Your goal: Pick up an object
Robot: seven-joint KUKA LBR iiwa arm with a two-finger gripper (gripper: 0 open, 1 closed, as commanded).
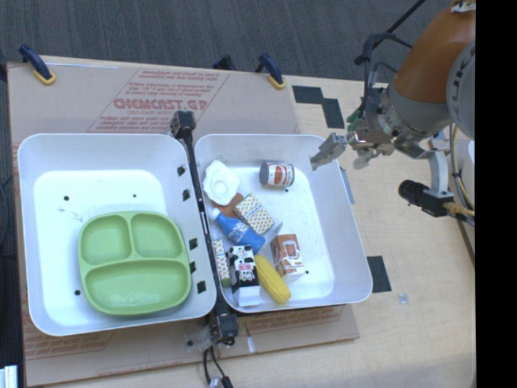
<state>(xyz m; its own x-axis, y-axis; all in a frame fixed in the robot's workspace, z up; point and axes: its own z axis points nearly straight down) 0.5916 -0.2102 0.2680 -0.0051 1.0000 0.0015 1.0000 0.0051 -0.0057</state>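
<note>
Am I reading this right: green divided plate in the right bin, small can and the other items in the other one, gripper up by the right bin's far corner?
Not quite. The camera view shows the green divided plate in the left bin, not the right one. The small can and the other items lie in the right bin, and the gripper is by that bin's far right corner, as you said.

Robotics lab, clamped bench [388, 241], two bins [339, 208]

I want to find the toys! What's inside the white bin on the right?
Inside the right white bin: a small can, white cup, blue bottle, yellow corn, cow-print carton. Anything underneath them is hidden.
</note>
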